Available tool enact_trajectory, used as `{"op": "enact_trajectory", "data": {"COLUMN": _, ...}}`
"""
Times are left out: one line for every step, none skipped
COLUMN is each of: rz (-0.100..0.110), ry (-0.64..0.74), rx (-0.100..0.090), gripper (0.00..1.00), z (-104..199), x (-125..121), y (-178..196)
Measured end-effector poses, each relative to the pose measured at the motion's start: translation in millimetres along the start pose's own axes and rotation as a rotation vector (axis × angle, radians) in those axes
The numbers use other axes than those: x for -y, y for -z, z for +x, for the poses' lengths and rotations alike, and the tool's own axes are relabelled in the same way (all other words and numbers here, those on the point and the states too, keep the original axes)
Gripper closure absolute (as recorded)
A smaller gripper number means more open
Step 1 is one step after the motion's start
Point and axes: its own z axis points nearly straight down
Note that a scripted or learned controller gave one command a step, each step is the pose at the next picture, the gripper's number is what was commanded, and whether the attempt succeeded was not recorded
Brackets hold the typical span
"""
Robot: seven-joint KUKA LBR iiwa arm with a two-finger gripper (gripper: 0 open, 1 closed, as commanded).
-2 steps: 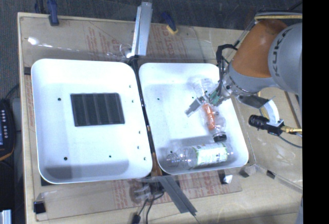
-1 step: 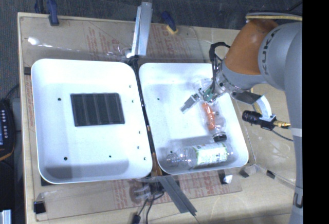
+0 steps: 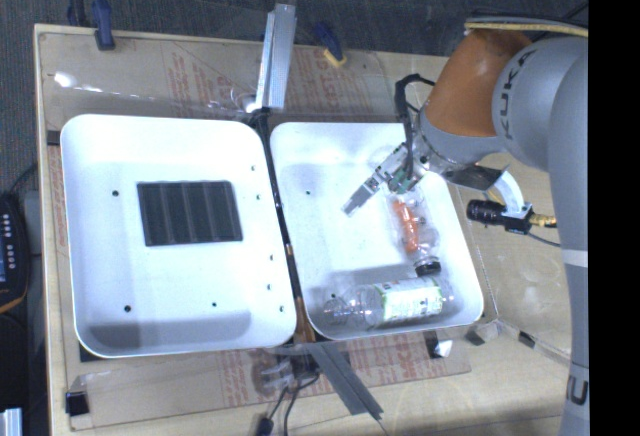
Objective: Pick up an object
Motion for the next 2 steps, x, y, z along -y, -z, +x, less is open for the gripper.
{"op": "enact_trajectory", "data": {"rz": 0.002, "ry": 0.073, "rx": -0.003, "gripper": 0.0, "z": 2.6, "x": 23.4, "y": -27.0}}
{"op": "enact_trajectory", "data": {"rz": 0.002, "ry": 0.037, "rx": -0.002, "gripper": 0.0, "z": 13.3, "x": 40.7, "y": 42.0}}
